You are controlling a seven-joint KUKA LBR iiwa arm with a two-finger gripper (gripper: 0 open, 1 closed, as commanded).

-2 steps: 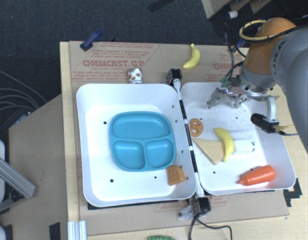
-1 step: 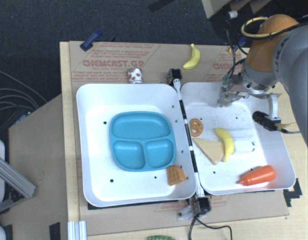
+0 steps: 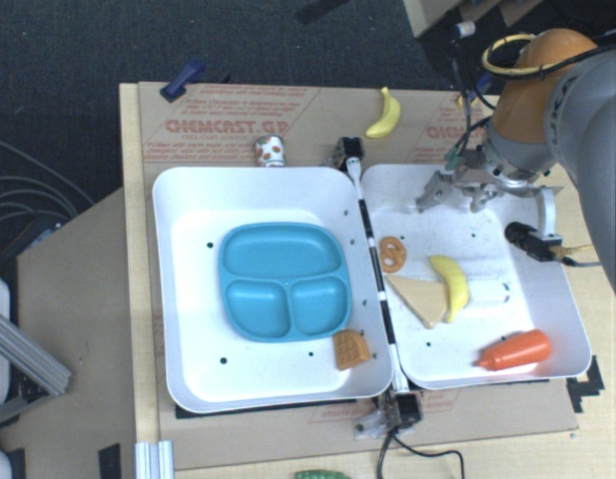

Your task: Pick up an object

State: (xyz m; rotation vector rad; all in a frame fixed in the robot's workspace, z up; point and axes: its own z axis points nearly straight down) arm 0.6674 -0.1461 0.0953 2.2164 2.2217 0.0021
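On the bench (image 3: 238,133) sit two shallow white bins side by side, and the grey arm (image 3: 577,88) with its orange band reaches in from the right over the far end of the right bin (image 3: 562,297). Its gripper (image 3: 457,193) hangs above that bin's upper part — the two fingers stand apart, with only bare white bin floor showing between them.

The left bin (image 3: 178,267) holds a blue divided plate (image 3: 285,279) near its middle, and a small brown waffle-like square (image 3: 351,349) lies near the bin's near right corner.

Within the right bin, a tan wedge (image 3: 415,295) lies by the left wall, and a yellow banana (image 3: 451,283) rests across its right edge, touching it. An orange carrot (image 3: 513,350) lies near the front right corner, well apart from the gripper. A small pretzel (image 3: 392,253) sits just above the wedge, close to the seam between the bins.

Outside the bins, on the bench's far side, lie a second banana (image 3: 383,116) and — to its left — a small patterned cup (image 3: 271,150).
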